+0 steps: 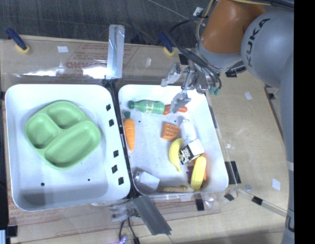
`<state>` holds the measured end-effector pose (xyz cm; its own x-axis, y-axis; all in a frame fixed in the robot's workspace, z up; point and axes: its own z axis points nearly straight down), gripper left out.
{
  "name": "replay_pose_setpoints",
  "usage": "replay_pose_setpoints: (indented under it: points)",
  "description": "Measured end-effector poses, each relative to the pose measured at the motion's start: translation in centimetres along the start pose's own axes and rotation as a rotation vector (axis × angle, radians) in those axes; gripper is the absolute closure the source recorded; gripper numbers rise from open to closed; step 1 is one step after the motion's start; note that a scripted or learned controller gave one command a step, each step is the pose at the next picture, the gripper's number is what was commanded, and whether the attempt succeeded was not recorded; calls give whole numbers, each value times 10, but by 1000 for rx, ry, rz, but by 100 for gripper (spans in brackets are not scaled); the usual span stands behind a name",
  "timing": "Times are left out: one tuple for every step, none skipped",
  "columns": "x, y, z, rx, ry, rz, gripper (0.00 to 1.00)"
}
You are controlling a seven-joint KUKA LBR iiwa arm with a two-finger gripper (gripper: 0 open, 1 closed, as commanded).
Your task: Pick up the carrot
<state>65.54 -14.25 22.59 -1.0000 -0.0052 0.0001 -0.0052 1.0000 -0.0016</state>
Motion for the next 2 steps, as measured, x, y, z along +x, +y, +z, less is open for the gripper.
replay_pose_setpoints:
  points:
    - [45, 8, 135, -2, 1, -176, 0]
    - [43, 10, 123, -1, -4, -184, 100]
